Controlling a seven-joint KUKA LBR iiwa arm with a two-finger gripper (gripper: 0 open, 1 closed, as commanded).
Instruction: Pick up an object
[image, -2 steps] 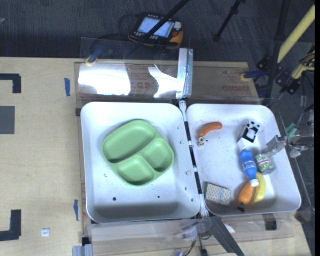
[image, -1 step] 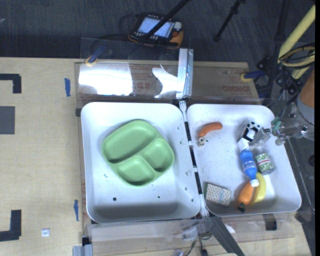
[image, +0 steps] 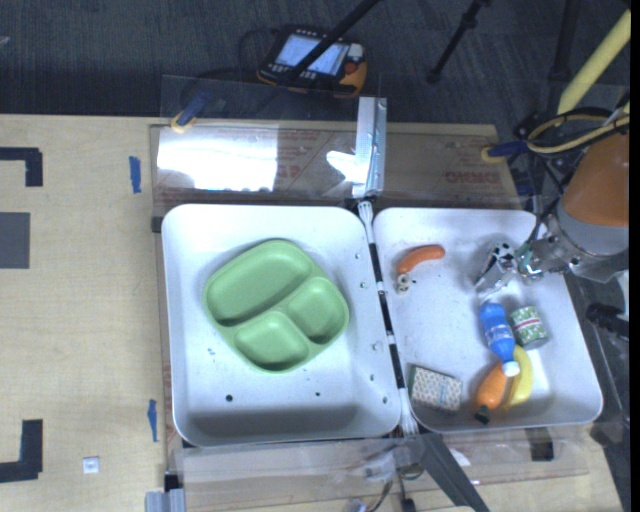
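Note:
The right bin (image: 560, 300) holds several small objects. An orange sausage-shaped piece (image: 420, 258) lies at its upper left, with a tiny round item (image: 403, 283) just below it. A blue bottle (image: 496, 330) lies in the middle, next to a green-and-white can (image: 528, 326). A yellow banana (image: 520, 375) and an orange piece (image: 490, 388) lie near the front edge, beside a speckled pad (image: 437, 388). My gripper (image: 492, 270) hangs over the bin's upper right part, just above the blue bottle and apart from it. Nothing is visibly held.
The left bin (image: 190, 260) contains a green divided plate (image: 278, 305). A clear panel and a metal bracket (image: 370, 140) stand behind the bins. Cables and stands crowd the upper right, around the arm (image: 595, 200).

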